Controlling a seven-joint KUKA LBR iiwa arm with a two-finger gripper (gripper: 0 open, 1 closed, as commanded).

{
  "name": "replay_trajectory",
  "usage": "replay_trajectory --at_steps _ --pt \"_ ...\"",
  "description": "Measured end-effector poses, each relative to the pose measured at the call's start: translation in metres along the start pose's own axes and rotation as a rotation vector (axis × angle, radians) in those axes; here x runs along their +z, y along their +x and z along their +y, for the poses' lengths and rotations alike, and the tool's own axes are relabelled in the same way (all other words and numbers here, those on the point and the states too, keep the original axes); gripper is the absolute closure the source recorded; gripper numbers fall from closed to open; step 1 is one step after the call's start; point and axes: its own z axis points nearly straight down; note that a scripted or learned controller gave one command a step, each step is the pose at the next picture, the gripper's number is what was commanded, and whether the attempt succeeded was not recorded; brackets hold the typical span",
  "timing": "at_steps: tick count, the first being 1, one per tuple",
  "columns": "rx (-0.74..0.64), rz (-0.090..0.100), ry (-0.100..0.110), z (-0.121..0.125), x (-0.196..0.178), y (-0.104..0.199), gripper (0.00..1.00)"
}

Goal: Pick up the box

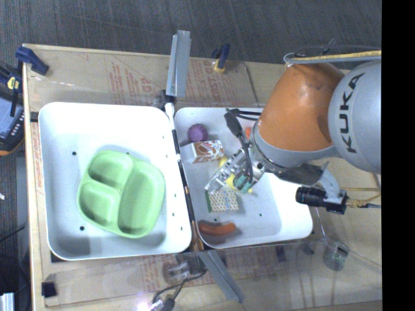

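Overhead, two shallow white bins sit side by side on the wooden bench [97,63]. At nine o'clock, the left white bin [58,128] holds a light green plastic divided tray [122,193] with three compartments. The right white bin [292,216] holds the rest. The small rectangular brown-and-white box [207,150] lies toward twelve o'clock in that bin, tilted a little, with a round purple ball [198,133] just beside it at its eleven o'clock. The grey arm with its broad orange band [301,112] comes in from three o'clock, and the two-finger gripper [232,177] hangs low over the middle of the bin, near the box but at its five o'clock (whether its fingers are spread or closed I cannot tell). A flat patterned green-edged packet [224,201] lies directly at the gripper's six o'clock, and a reddish-brown sausage-shaped toy [218,227] rests by the bin's six o'clock wall.
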Motion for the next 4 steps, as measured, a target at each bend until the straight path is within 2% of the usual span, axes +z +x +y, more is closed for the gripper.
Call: replay_trajectory --at_steps 1,2,3,4 --pt "0.0 0.0 0.0 0.0 0.0 0.0 0.0" --pt "0.321 0.007 0.007 -0.031 0.096 -0.029 0.0" --pt "0.448 -0.021 -0.002 -0.029 0.162 -0.04 0.0" --pt "0.733 -0.005 -0.007 -0.022 0.162 -0.044 0.0"
